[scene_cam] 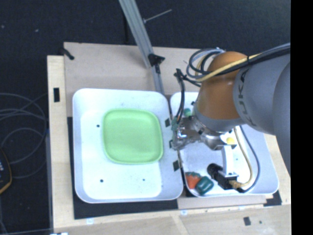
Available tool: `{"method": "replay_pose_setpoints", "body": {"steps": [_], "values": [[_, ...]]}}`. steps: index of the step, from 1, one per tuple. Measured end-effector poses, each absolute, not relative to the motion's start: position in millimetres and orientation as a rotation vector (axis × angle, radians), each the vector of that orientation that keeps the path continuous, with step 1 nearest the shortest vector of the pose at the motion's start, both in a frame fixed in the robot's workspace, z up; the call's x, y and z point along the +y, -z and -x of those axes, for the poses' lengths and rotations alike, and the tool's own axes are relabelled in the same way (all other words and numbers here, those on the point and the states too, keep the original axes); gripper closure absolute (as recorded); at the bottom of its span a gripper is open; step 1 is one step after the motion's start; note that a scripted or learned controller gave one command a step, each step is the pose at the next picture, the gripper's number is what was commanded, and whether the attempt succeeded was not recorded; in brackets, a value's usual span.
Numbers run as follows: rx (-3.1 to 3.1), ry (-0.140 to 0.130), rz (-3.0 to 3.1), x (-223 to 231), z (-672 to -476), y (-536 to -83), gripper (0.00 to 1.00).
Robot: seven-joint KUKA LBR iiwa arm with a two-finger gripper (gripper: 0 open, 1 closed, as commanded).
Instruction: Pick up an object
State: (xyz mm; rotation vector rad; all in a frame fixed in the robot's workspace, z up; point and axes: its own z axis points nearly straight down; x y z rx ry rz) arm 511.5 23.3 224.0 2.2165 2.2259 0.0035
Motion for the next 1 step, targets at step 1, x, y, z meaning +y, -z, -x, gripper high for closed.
{"method": "replay_pose_setpoints", "body": {"steps": [1], "values": [[2.226, -0.003, -2.216, 73.9, -505.0, -239.2, 1.00]]}}
